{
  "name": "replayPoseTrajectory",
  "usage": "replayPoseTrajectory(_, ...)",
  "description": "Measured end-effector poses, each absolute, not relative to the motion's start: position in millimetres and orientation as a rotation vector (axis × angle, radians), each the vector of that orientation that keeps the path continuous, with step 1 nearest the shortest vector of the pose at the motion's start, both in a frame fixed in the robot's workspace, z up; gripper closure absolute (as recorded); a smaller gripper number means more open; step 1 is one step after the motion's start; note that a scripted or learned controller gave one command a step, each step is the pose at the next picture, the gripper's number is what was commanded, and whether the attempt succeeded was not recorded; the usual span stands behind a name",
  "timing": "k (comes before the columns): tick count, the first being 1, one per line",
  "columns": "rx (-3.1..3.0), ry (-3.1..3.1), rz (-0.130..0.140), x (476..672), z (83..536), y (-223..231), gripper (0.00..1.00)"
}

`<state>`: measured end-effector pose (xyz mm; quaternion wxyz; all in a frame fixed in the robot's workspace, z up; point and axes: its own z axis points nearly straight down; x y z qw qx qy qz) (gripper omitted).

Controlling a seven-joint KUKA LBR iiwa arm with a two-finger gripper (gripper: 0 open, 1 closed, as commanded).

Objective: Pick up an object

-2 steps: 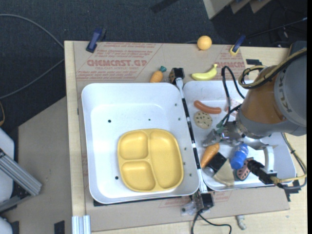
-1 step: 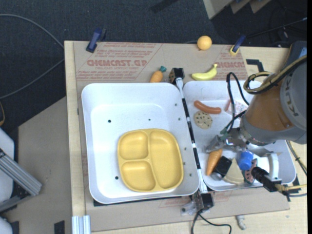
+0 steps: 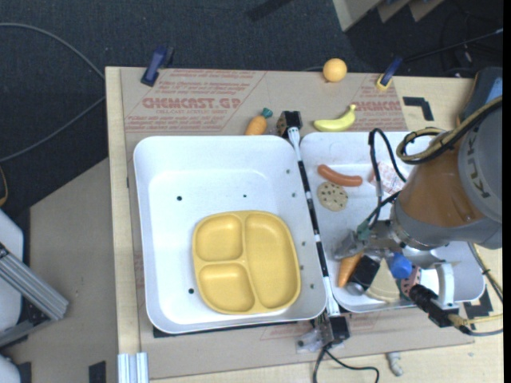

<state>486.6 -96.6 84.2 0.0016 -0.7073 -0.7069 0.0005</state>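
Over the right bin (image 3: pixel 471 282) we are hanging low with the arm (image 3: pixel 447 190), and our gripper (image 3: pixel 363 268) is reaching down into that bin's near-left corner, close beside the wall shared with the left bin (image 3: pixel 160 182). Whether the jaws are standing wide or narrow we cannot tell, since the wrist and its cables are covering them from above. Just under the gripper an orange, carrot-like piece (image 3: pixel 345 271) is lying next to a dark block, and this is looking like the object we are going for; we are not seeing it lifted or clearly clamped, so we are judging the pick as not yet made. Farther back in the same bin a sausage (image 3: pixel 340 175) and a round cookie (image 3: pixel 332 195) are lying free, well apart from the gripper. The left bin is holding a yellow divided plate (image 3: pixel 243 260). On the tabletop (image 3: pixel 120 134) behind the bins a banana (image 3: pixel 336 121), an orange ball (image 3: pixel 335 70) and a small carrot (image 3: pixel 256 124) are sitting untouched. What is left, as we are reading it, is closing on the piece and raising it clear.
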Motion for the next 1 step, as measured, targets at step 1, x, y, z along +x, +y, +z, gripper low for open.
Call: replayPoseTrajectory(1, -2.22, -2.219, 0.001, 478.6, 84.3, -114.3, 0.0)
